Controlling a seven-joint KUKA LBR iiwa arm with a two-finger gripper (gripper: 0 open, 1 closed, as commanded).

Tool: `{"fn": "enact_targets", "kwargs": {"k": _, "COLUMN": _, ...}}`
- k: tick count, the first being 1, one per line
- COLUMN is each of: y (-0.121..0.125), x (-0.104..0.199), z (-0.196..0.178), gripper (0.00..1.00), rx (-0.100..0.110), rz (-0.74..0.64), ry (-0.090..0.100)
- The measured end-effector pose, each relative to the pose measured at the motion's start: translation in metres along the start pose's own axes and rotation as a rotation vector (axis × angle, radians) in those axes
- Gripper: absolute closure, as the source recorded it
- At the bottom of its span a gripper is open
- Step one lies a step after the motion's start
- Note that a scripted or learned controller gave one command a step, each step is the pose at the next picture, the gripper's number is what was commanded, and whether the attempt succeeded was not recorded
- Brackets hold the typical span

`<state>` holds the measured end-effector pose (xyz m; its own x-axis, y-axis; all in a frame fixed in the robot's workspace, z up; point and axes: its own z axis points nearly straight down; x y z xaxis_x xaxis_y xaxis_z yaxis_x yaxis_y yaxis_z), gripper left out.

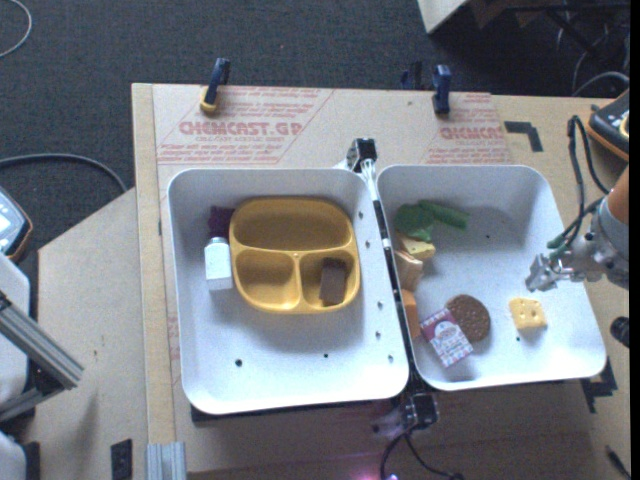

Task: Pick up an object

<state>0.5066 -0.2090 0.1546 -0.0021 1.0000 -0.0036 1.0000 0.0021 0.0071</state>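
Two white bins sit side by side on the counter (150, 268). The jaws (545, 273) hang over the right bin (500, 183) near its right wall, at the end of the arm (610, 238). Whether they are spread or pressed together cannot be told; nothing is seen between them.

Nearest candidate: a yellow cheese wedge (527, 314), lying just below and slightly left of the jaws in the view, apart from them. It is roughly squarish, with no clear long axis.

Farther left in the same bin: a brown round cookie (469, 317), a red-and-white packet (445, 336) touching it, a green leafy piece (430, 218), and a tan food piece (412, 250) by the divider.

The left bin (190, 298) holds a yellow divided tray (290, 238) with a dark block (333, 281) in its lower right compartment, and a small white bottle (218, 264) just beside the tray's left edge.
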Motion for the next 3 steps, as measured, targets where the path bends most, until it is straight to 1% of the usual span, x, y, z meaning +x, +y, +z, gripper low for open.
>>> {"fn": "enact_targets", "kwargs": {"k": 1, "y": 0.011, "x": 0.004, "z": -0.058, "gripper": 1.0, "rx": -0.002, "rz": 0.0, "ry": 0.0}}
{"fn": "enact_targets", "kwargs": {"k": 2, "y": 0.012, "x": 0.004, "z": -0.071, "gripper": 1.0, "rx": 0.003, "rz": 0.0, "ry": 0.001}}
{"fn": "enact_targets", "kwargs": {"k": 3, "y": 0.026, "x": 0.057, "z": -0.082, "gripper": 1.0, "rx": 0.002, "rz": -0.005, "ry": 0.003}}
